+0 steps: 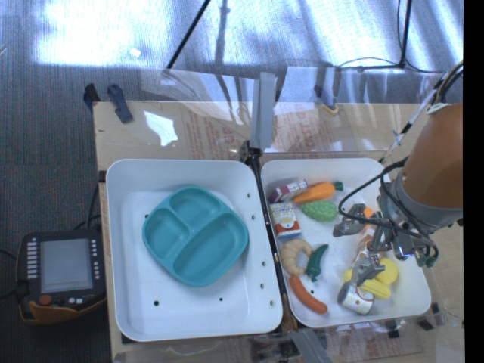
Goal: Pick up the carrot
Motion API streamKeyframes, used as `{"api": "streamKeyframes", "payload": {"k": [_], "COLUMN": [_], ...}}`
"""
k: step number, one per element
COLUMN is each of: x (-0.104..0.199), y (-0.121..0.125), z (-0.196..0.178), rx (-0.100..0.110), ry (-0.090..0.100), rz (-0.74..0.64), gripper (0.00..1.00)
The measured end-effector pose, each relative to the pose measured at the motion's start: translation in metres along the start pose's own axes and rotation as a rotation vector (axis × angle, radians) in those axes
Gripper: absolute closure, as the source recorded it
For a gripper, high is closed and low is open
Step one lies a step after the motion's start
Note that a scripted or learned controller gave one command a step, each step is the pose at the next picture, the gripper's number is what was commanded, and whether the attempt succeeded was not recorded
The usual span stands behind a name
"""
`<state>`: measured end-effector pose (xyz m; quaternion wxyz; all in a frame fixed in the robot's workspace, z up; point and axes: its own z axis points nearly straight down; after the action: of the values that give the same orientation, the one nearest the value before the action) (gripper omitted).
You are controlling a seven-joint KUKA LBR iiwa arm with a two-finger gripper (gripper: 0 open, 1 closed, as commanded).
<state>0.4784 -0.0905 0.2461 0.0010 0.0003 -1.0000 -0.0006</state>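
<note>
The carrot is orange with a green top. It lies at the back of the right bin, pointing left, between a dark wrapped bar and a green leafy piece. My gripper hangs low over the front right of the same bin, above a yellow toy and a small can. It is well to the front and right of the carrot and apart from it. The wrist and cables hide part of the bin's right side.
The right bin also holds a small carton, a tan pastry, a green pepper and an orange sausage. A teal divided plate lies in the left bin. A pendant sits off the bench at left.
</note>
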Motion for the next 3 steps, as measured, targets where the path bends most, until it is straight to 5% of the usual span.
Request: {"api": "streamKeyframes", "payload": {"k": [1,2,3], "x": [-0.088,-0.121,-0.168], "y": [-0.059,-0.094,-0.118], "z": [0.06,0.117,0.158], "rx": [-0.001,-0.002,0.0], "ry": [0.0,0.002,-0.002], "rz": [-0.171,-0.153,-0.299], "gripper": [0.0,0.0,0.0]}}
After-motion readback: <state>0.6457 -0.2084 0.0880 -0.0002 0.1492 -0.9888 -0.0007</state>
